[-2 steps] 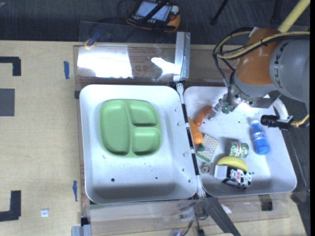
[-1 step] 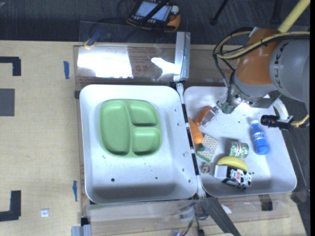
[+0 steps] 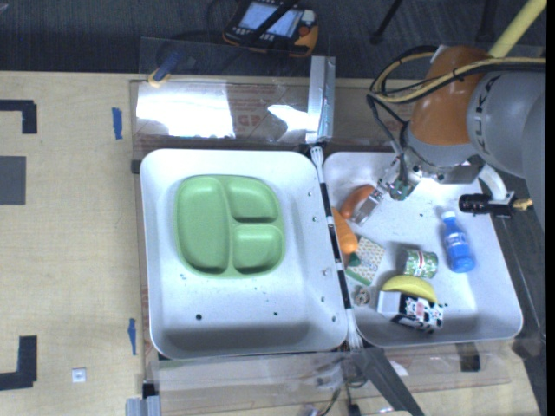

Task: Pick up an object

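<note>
Presently: two-finger metal gripper (image 3: 375,204) low in the right white bin (image 3: 494,315), beside an orange carrot-shaped toy (image 3: 348,230); jaw state cannot be told. Nothing lifted; pick outstanding.

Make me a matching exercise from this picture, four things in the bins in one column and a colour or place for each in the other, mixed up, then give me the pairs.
Things:
1. divided tray
2. water bottle
3. banana
4. carrot

Descriptions:
A. orange, against the right bin's left wall
B. green, in the left bin
C. blue, near the right bin's right side
D. yellow, near the right bin's front edge

Pairs: 1-B, 2-C, 3-D, 4-A
</note>
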Controlling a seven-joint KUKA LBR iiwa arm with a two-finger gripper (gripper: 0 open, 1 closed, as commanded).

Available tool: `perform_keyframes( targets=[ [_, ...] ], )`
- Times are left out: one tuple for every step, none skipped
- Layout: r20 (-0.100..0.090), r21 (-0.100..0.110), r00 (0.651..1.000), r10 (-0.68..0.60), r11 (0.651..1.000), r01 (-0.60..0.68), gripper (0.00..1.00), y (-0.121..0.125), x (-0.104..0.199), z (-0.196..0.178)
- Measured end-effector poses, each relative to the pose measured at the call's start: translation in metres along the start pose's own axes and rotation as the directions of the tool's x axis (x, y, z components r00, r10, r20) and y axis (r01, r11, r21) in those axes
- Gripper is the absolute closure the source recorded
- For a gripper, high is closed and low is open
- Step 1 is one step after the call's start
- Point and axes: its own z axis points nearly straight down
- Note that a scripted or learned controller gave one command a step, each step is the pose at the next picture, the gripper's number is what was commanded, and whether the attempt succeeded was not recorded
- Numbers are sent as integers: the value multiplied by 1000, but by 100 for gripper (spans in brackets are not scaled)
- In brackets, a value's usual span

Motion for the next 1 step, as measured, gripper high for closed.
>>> perform_keyframes(
  targets=[
    [13,-12,1000,1,1000,-1,100,3,-2,-9]
  ],
)
